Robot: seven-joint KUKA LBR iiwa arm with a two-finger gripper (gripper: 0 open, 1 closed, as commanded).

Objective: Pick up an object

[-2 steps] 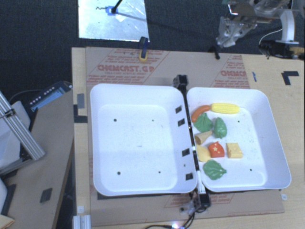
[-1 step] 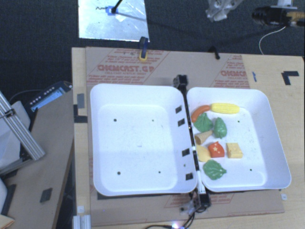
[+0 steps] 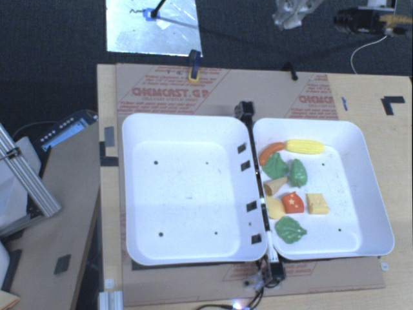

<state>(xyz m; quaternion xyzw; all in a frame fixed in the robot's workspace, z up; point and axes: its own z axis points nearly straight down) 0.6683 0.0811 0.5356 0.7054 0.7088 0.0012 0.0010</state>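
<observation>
Toy food lies clustered in right bin (image 3: 371,173), toward divider: corn cob (image 3: 304,147) touching orange sausage (image 3: 271,152), green leafy pieces (image 3: 276,166) below, red tomato piece (image 3: 293,202) beside yellow cheese block (image 3: 316,203), another green piece (image 3: 290,229) nearest front. None lifted. Left bin (image 3: 139,173) bare-floored. Gripper (image 3: 290,8) hangs high beyond bench, well apart from bins; whether spread or pressed together, cannot tell; nothing seen in it. Judgement: pick not yet begun; approach, descent, grasp, lift all remain.
</observation>
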